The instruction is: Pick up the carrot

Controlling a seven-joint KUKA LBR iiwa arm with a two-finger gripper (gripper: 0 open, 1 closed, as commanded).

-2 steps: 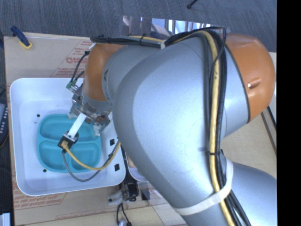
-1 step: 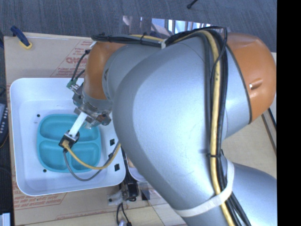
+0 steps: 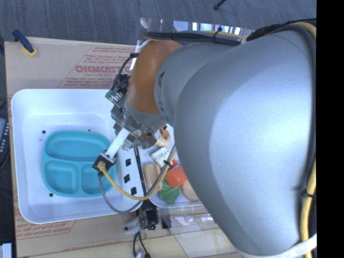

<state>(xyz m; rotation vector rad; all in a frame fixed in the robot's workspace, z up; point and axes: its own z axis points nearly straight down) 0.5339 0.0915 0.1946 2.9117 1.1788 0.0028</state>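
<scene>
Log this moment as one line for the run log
arm: over right bin, covering most of it | gripper: fingers hidden | blue tray: in left bin | carrot: cannot pick out among toy food

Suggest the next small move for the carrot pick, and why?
Probably lift the arm a little to clear the view. It covers most of the right bin; beneath it lie food items, orange, red and green, and I can't tell which is the carrot.
</scene>
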